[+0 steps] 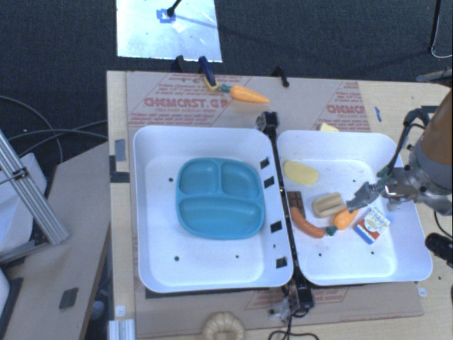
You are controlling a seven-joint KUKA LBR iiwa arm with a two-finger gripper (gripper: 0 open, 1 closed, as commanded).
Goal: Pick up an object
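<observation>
Two white bins sit side by side on the bench. The left bin (152,211) holds a blue plate (219,197) with three compartments, lying flat near the middle. The right bin (396,261) holds several small things. A yellow piece (301,173) lies at about 10 o'clock from that bin's centre. A tan block (328,205) lies near the centre. A red sausage (306,224) lies at 7 o'clock from the block, just beside it, and next to a dark brown piece (294,202) by the divider. A small carrot (344,219) lies at 4 o'clock from the block, touching or nearly touching it. A small red, white and blue packet (371,225) lies at 3 o'clock from the carrot.

The arm (433,161) reaches in from 3 o'clock. The gripper (359,197) hangs low over the right bin, just above the carrot and at 3 o'clock from the block. Whether its fingers are spread or closed cannot be told, and nothing is seen held between them.

Outside the bins, on the board at 12 o'clock, lies a bigger carrot (245,95) beside a blue clip (207,69).
</observation>
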